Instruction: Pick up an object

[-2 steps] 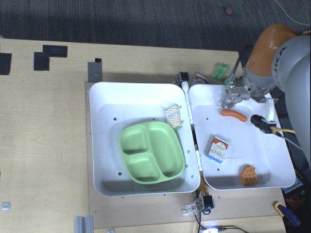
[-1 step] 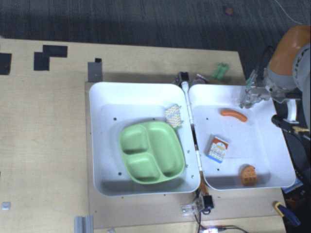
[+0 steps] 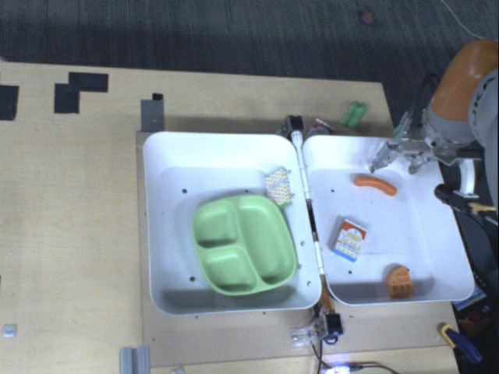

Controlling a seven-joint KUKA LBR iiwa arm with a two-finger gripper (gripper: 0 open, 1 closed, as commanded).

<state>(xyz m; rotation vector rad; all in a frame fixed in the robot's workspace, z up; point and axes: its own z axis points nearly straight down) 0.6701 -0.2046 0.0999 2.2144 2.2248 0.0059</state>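
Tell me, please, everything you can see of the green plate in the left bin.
The green plate is a pale green divided dish, plastic by its look, with rounded corners and three compartments: two smaller ones on its left and a long one on its right. It lies flat, slightly rotated, on the floor of the left bin, toward the front right. Nothing lies in it.
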